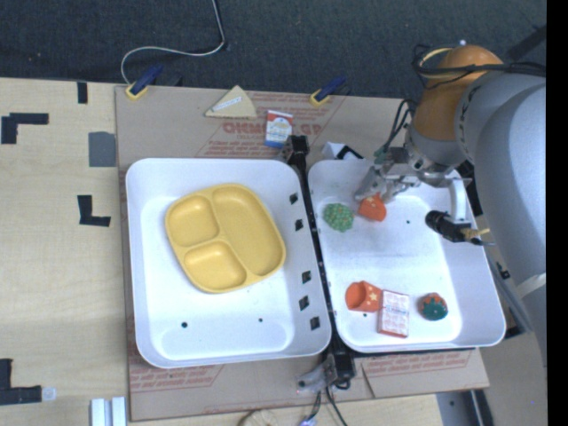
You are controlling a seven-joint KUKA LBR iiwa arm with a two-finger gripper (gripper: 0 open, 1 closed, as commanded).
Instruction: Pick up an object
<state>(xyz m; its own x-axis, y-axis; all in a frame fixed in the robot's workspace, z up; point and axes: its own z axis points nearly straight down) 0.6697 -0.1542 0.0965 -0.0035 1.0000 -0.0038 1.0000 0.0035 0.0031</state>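
Note:
My gripper hangs over the upper middle of the right bin. A small orange-red object lies right at its tip, touching or very close to it; whether it is gripped is hidden from this angle. A green knobbly object lies just to its left. Near the bin's front edge are an orange cup, a pink and white packet and a small green and red object.
The left bin holds a yellow divided plate. Behind the bins, a small red, white and blue box and a pale wedge sit on the cardboard. The arm's grey body covers the right side.

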